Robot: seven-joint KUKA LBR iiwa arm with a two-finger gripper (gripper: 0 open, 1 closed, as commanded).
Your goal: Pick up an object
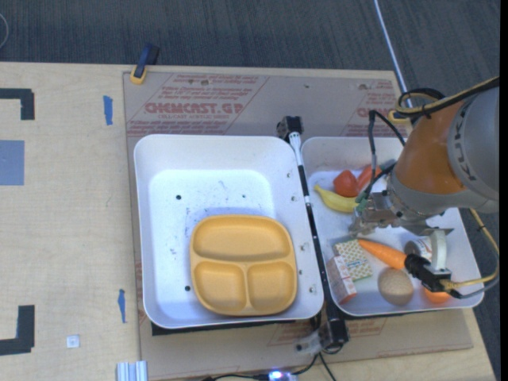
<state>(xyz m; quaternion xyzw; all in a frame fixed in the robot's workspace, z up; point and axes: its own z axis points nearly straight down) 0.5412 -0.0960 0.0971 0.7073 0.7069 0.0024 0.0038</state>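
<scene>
Over right bin [473, 292], tool [367, 215]

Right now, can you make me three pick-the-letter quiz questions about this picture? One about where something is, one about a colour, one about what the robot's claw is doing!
1. Where is the yellow tray?
A. left bin
B. right bin
C. on the floor

2. What colour is the carrot?
A. blue
B. orange
C. white

3. Where is the claw?
A. over the left bin
B. down in the right bin
C. off the bench

Answers:
1 A, it lies in the left bin.
2 B, it looks orange.
3 B, it sits among the toys beside the banana.
</scene>
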